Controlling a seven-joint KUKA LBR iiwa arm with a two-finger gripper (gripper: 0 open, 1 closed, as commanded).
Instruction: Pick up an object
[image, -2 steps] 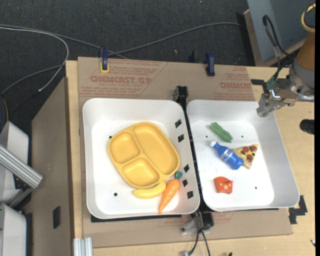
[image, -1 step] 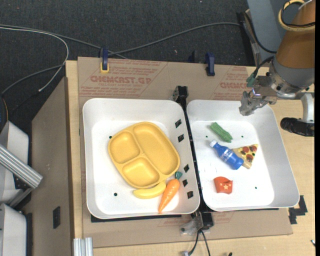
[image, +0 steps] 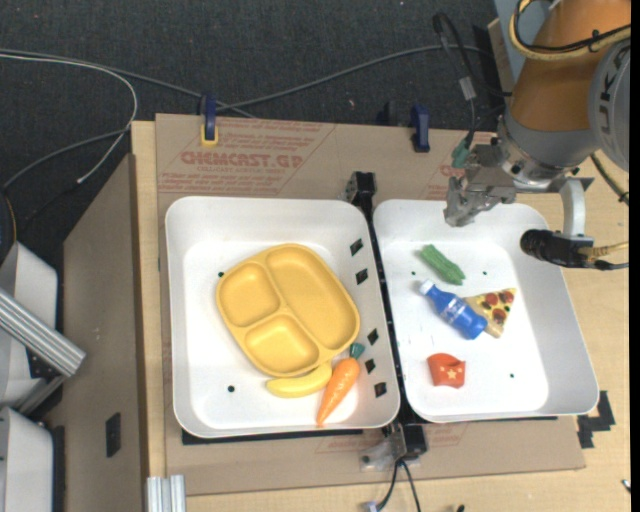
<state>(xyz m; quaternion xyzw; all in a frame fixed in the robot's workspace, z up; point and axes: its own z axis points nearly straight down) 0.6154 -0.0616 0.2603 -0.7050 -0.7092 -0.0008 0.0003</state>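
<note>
My gripper hangs over the back edge of the right bin, with nothing visible between its fingers. In that bin lie a green pod-shaped toy, a blue bottle, a pizza slice and a red pepper-like piece. The green toy is the closest to the gripper, a little in front of it. The left bin holds a yellow divided plate, a banana and a carrot.
A black divider with clips runs between the two bins. A black cylindrical part on the arm juts over the right bin's back right. Clamps hold the cardboard base at the back.
</note>
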